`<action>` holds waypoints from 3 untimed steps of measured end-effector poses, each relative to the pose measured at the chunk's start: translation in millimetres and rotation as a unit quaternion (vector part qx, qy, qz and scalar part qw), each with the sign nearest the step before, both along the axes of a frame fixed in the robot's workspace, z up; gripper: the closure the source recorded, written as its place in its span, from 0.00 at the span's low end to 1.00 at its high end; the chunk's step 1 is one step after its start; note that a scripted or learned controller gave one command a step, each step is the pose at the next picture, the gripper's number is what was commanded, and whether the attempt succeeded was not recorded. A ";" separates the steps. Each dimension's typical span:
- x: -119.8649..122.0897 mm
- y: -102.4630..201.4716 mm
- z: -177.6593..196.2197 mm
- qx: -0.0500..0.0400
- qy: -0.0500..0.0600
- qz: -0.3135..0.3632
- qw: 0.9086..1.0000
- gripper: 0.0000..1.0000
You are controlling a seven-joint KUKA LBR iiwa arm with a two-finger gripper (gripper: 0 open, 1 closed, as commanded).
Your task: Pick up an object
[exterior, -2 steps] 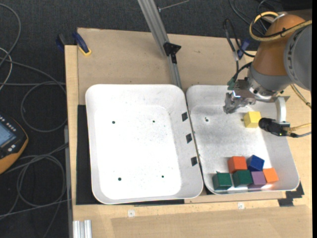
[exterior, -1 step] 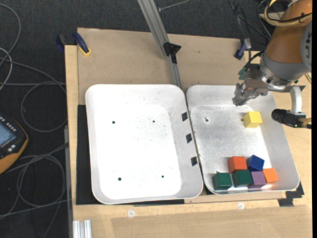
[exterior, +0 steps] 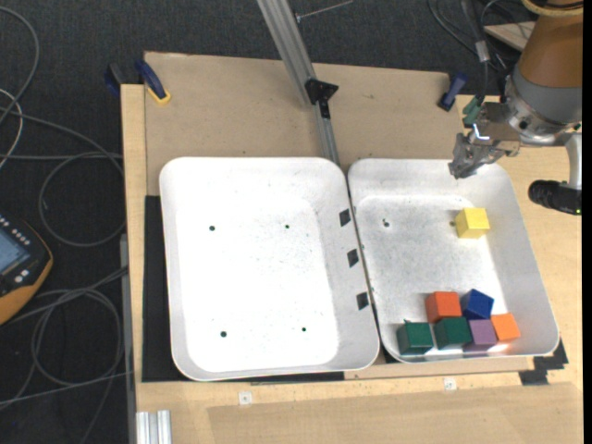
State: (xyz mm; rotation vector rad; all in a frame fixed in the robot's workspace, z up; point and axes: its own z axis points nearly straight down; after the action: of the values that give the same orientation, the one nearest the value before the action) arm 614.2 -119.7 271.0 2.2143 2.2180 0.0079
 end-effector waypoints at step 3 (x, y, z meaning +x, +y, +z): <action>24.1 160.9 -20.9 0.001 0.004 0.002 1.000 1.00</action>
State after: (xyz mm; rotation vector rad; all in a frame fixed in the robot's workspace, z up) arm 638.3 41.1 250.1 2.2153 2.2278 0.0025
